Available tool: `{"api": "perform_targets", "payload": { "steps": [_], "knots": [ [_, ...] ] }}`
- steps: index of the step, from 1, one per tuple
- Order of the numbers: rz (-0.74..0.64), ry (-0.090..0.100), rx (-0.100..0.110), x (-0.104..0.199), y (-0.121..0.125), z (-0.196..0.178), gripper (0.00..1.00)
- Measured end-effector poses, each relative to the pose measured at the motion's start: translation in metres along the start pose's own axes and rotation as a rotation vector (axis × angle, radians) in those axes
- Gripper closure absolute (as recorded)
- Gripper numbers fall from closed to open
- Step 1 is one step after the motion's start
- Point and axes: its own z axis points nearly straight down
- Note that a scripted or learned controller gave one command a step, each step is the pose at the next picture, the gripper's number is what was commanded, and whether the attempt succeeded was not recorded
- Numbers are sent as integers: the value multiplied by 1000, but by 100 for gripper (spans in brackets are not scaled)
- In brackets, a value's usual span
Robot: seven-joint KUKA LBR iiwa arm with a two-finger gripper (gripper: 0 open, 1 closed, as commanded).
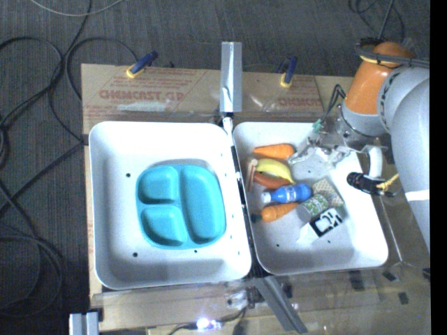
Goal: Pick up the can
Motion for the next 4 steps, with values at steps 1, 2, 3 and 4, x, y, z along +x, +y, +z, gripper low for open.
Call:
{"api": "perform_targets", "payload": {
  "steps": [1, 2, 3, 4],
  "knots": [
    [25, -36, -5, 15, -4, -1, 0],
    [-21, -1, 7, 0, 4, 0, 0],
    [-14, -16, -25, -5, 7, -10, 100],
    [53, -15, -50, -7, -1, -49, 100]
  ]
}}
